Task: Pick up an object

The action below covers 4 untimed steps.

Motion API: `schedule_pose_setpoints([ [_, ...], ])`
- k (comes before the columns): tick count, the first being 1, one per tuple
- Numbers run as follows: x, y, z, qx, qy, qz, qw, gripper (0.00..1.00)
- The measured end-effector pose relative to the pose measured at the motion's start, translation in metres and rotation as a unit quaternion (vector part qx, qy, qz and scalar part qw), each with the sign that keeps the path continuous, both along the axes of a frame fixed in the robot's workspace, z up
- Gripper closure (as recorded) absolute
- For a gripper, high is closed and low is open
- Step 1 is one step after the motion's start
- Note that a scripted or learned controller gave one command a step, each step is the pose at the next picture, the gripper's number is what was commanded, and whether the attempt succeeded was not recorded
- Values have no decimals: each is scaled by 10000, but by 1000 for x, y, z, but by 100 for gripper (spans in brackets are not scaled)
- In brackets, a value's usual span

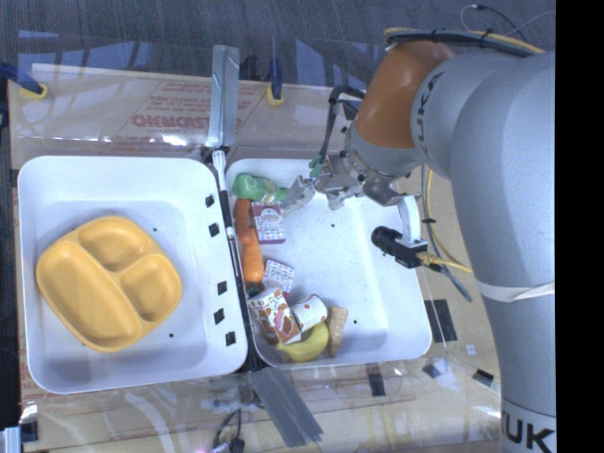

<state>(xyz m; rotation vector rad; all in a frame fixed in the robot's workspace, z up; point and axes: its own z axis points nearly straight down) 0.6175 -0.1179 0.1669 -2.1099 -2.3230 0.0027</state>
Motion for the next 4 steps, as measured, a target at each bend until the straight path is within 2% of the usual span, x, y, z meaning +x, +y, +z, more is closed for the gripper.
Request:
schedule_pose_setpoints([
  [1,26,25,-76,-4,-2,645,9979,0],
  [2,-10,20,-76,-2,17,-422,9991,0],
  [3,-11,20,-67,-2,43,-410,9991,100],
  [4,-10,20,-67,-2,35,-405,9992,0],
])
